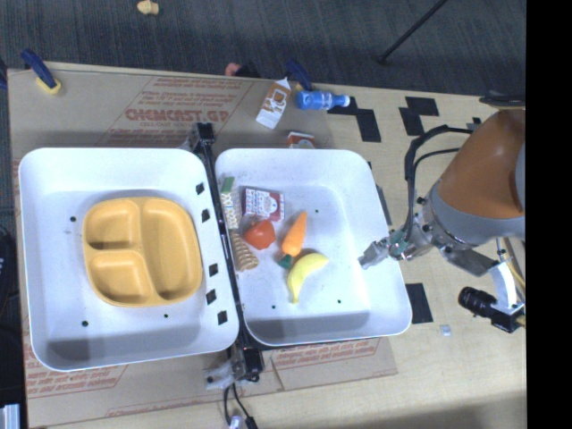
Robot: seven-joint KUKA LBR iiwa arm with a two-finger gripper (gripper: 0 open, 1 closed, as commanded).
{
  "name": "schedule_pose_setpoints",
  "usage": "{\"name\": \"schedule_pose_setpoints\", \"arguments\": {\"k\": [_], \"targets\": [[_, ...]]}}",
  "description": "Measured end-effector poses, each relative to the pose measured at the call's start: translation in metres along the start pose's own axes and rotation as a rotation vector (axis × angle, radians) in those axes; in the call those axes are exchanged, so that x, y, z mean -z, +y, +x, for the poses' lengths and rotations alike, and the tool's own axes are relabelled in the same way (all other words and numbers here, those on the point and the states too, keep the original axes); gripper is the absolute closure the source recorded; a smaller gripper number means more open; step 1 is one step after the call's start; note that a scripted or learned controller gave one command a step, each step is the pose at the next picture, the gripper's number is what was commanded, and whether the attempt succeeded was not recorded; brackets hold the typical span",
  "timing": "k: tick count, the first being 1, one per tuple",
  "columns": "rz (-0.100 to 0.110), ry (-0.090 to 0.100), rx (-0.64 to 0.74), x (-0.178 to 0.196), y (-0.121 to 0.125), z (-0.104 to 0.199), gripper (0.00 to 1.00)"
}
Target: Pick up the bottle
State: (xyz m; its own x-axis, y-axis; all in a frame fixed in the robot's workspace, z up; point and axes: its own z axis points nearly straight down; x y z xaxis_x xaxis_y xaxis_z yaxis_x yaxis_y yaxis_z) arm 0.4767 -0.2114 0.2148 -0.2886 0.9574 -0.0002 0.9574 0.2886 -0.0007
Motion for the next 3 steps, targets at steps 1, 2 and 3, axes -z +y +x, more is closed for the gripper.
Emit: {"name": "schedule_pose_setpoints", "arguments": {"k": [1, 2, 3], "targets": [[0.0, -0.001, -0.065, 0.0116, 0.0001, -0.0001, 1.0], [0.002, 0.002, 0.184, 0.0074, 0.0, 0.0006, 1.0], [0.002, 0.003, 0.455, 0.0031, 0.0, 0.0007, 1.0]]}}
